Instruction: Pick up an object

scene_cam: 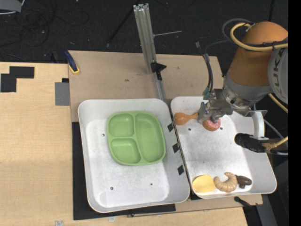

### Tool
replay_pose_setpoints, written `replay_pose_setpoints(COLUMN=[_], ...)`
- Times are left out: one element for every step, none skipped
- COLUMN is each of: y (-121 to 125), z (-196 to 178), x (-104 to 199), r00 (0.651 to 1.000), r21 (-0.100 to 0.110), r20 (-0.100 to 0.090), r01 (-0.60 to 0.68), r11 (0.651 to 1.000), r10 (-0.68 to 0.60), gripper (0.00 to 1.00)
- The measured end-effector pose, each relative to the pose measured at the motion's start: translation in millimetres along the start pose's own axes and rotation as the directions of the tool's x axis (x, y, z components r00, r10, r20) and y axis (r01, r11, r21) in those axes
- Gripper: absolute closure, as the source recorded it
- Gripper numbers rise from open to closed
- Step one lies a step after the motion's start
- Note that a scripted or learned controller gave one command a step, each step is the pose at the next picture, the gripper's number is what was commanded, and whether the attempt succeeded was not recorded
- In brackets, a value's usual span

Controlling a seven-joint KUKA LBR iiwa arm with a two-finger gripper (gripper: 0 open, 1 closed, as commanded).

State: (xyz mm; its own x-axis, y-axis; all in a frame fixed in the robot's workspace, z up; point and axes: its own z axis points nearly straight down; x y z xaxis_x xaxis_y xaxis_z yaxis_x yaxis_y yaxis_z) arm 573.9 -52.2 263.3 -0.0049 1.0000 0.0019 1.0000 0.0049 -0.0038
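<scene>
- From my station I see the arm (256, 65) reaching in from the right, with its orange band high over the far corner of the right bin (221, 159).
- The tool (210, 116) sits low over the far end of that bin, near its back wall.
- I cannot tell how far the tool is open from this angle, and I cannot see anything gripped in it.
- A pink round piece (213, 125) lies on the bin floor right under the tool, partly covered by it. I cannot tell whether the two touch.
- Just beside the tool, toward the left bin, lies an orange piece (184, 118) with a round head and a thinner neck pointing at the tool.
- At the near end of the right bin I count three things in a row: a yellow round piece (203, 184), a tan curved piece (226, 182) touching it, and a dark brown piece (243, 180) against the tan one.
- The left bin (127, 182) holds a green divided plate (136, 138) with three compartments, lying flat.
- Both bins rest on the tabletop (108, 74), and a metal post (146, 36) stands behind them.
</scene>
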Motion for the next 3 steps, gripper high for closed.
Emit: replay_pose_setpoints(y=[8, 21, 33], z=[5, 17, 38], x=[42, 103, 153], r00=[1.000, 1.000, 1.000], r21=[-0.001, -0.001, -0.001], r20=[0.001, 0.001, 0.002], r01=[-0.001, 0.001, 0.000], r11=[1.000, 1.000, 1.000], r10=[0.001, -0.001, 0.000], gripper=[1.00, 1.00, 1.00])
